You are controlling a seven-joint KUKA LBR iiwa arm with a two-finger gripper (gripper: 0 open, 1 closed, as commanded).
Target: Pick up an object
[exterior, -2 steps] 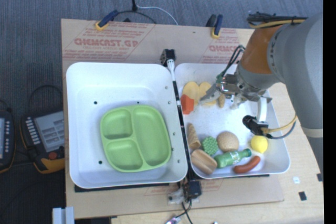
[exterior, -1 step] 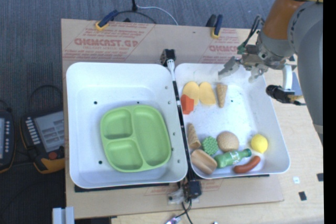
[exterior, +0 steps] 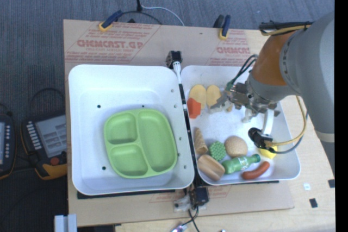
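Observation:
My gripper point(exterior: 224, 100) is low inside the right bin point(exterior: 288, 168), at its far left part, just right of two yellow food pieces point(exterior: 198, 94) and touching or overlapping the right one point(exterior: 213, 95). An orange-red piece point(exterior: 194, 107) lies just in front of them. Nearer the front lie a tan bread stick point(exterior: 200, 141), a green ridged piece point(exterior: 217, 150), a round bun point(exterior: 236, 145), a brown roll point(exterior: 211, 167), a green bottle point(exterior: 241, 163) and a red sausage point(exterior: 255, 171). The wrist hides whatever is beneath it.
A green divided plate point(exterior: 140, 142) lies in the left bin point(exterior: 87, 89). A black and yellow cable end point(exterior: 262, 141) hangs off the arm above the right bin's front right. A black clamp point(exterior: 174, 58) sits at the far end of the wall between the bins.

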